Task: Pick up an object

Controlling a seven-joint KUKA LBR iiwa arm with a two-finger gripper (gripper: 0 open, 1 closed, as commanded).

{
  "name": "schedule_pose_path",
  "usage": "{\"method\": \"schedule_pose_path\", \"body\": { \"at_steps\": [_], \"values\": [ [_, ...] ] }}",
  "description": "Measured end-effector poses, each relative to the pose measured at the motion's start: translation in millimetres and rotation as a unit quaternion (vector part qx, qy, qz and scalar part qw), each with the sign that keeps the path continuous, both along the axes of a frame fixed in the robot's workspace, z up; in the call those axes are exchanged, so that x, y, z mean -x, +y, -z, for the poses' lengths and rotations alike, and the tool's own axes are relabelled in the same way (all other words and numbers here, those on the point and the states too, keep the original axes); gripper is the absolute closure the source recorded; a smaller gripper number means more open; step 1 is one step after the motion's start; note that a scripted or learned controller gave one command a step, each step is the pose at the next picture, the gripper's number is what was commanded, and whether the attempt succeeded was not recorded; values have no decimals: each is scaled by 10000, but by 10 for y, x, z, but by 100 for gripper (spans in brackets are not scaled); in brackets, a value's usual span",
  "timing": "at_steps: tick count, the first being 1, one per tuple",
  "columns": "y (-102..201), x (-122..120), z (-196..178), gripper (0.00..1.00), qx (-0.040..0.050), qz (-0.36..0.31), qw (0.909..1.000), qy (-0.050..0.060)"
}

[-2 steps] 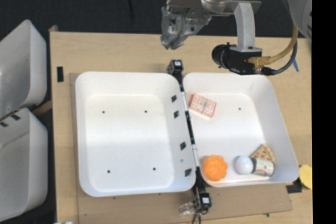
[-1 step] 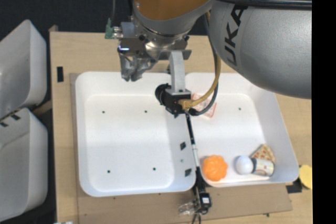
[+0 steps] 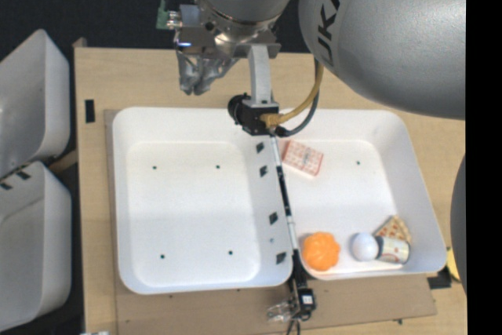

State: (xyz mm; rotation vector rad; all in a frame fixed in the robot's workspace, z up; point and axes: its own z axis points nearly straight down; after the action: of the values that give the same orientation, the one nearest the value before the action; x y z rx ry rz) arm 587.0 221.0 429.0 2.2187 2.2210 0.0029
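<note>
In the right bin (image 3: pixel 392 137) lie a flat pink-and-white checked packet (image 3: pixel 302 158) near the divider at the back, an orange ball-like object (image 3: pixel 321 249) at the front, a white ball (image 3: pixel 363 246) beside it, and a small cup-like item with a patterned wedge (image 3: pixel 392 239) in the front right corner. My gripper (image 3: pixel 198 78) hangs high above the back edge of the left bin (image 3: pixel 188 200), away from all these objects. Nothing shows between its grey fingers, and their spacing is unclear from this angle.
The arm's grey body and orange band fill the upper right. A black fitting with a cable (image 3: pixel 252 115) hangs over the divider's back end. White box-like shapes (image 3: pixel 27 98) stand off the bench at the left. A small clip (image 3: pixel 292 308) sits at the front edge.
</note>
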Motion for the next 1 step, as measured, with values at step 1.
{"method": "schedule_pose_path", "body": {
  "at_steps": [1],
  "values": [
    [-2,-391,209,100,3,6,10000,0]
  ]
}}
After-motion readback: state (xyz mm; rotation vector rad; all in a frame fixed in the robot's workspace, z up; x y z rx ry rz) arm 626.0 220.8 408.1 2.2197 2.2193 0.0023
